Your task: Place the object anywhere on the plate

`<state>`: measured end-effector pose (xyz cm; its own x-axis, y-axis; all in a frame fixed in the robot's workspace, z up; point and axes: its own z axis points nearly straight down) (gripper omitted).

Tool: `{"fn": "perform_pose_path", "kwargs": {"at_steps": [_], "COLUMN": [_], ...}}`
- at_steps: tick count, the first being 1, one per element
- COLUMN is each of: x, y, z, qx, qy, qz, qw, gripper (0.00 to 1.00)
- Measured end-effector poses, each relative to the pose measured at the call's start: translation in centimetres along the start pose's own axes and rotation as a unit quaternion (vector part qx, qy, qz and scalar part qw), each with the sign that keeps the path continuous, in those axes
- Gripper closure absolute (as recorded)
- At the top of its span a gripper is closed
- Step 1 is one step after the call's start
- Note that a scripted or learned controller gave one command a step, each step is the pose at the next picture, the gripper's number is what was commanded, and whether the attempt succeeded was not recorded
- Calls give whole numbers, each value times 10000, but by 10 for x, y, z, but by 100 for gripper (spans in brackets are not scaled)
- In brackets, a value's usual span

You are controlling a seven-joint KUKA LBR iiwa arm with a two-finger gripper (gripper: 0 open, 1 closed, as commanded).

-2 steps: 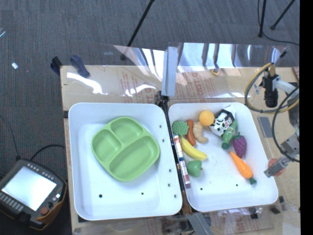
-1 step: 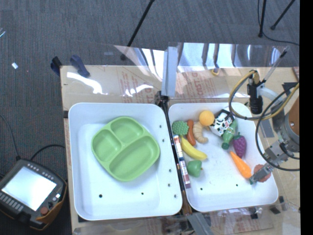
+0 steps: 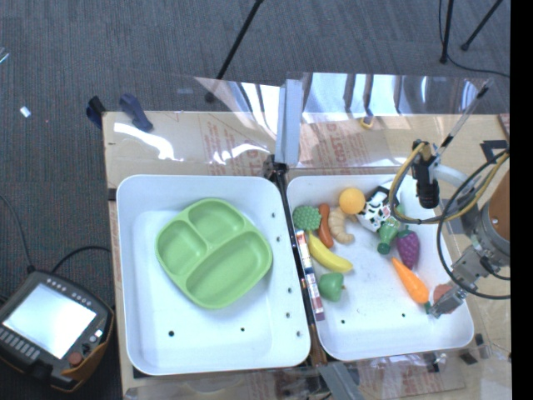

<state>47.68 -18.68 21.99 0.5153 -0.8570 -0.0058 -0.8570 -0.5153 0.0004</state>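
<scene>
The table (image 3: 191,144) is cardboard-brown w/ a shiny clear sheet across its back, and it carries 2 shallow white bins side by side.

The left bin (image 3: 141,332) holds the green plate (image 3: 214,252) – 3 compartments, sitting tilted toward the bin's upper middle, nothing on it.

The right bin (image 3: 375,332) holds all the toy food, clustered in its upper half. The arm (image 3: 500,223) comes in over the bin's right rim, grey w/ an orange patch at the frame edge and looped cables above it. Its hand (image 3: 442,302) hangs low over the bin's lower right corner, near the rim; can't tell how far open it is or whether it has hold of anything – the tip is too small and blurred.

Items, approx. big to small: a yellow banana (image 3: 330,256) lying diagonal in the bin's left-middle; an orange carrot (image 3: 410,279) just left of the hand, apart from it; a black-and-white cow toy (image 3: 376,212) near the top; a purple grape bunch (image 3: 408,247) right above the carrot; a green leafy piece (image 3: 306,217) by the divider; an orange fruit (image 3: 351,200) at the top; a green pepper (image 3: 331,286) below the banana; a small green piece (image 3: 388,234) just left of the grapes.

A handheld pendant (image 3: 52,327) w/ a bright screen lies on the floor at lower left.
</scene>
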Motion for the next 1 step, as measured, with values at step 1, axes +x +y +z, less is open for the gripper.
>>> {"fn": "perform_pose_path", "kwargs": {"at_steps": [1], "x": [7], "y": [4], "z": [16], "qx": [-10], "qy": [-16], "qz": [-649], "qw": [9979], "gripper": [100]}}
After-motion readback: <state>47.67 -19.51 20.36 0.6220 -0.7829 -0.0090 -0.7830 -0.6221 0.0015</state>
